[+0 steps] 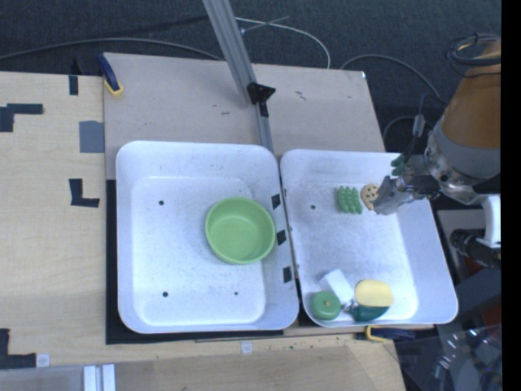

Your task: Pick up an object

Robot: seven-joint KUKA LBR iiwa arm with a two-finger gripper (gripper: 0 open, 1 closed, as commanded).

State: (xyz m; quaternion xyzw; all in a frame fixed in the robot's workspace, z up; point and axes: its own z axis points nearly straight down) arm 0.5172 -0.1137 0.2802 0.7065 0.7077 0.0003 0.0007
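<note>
My gripper [386,201] hangs over the right bin [370,243], near its upper right side. A small tan round piece [369,192] sits just left of the fingers, and a green ridged block [348,199] lies a little further left. At the bin's front edge lie a white block [336,283], a green round object [326,305] and a yellow object [374,292] resting on a dark green piece [370,311]. A green bowl [239,230] stands in the left bin [155,243].
A slanted metal pole [232,35] crosses above the bins' far side. A blue and yellow clamp [109,76] sits at the bench's back left. Cables run behind the bench. The arm's orange band [476,104] fills the right edge.
</note>
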